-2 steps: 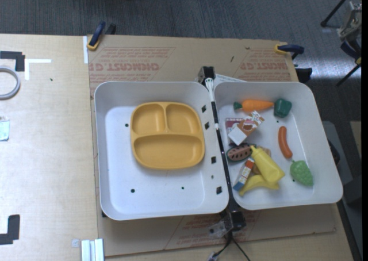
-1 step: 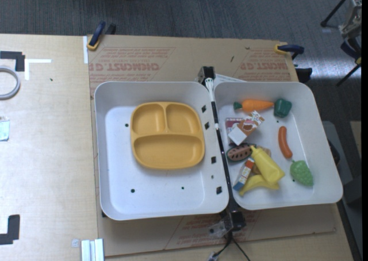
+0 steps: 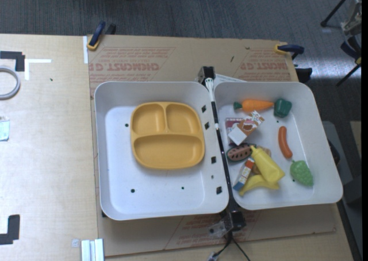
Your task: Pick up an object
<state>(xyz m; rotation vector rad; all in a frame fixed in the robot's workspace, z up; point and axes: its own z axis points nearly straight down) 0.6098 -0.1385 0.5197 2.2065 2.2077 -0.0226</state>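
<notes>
The small white packet (image 3: 237, 135) covers part of the printed card (image 3: 232, 123) beneath it, and the print on both is too small to read. The yellow mustard bottle (image 3: 266, 164) lies over the banana (image 3: 256, 184), hiding its upper part. The little bottle (image 3: 247, 170) beside them has a label too fine to make out. The counter (image 3: 40, 156) is cut off at the left and bottom edges.
</notes>
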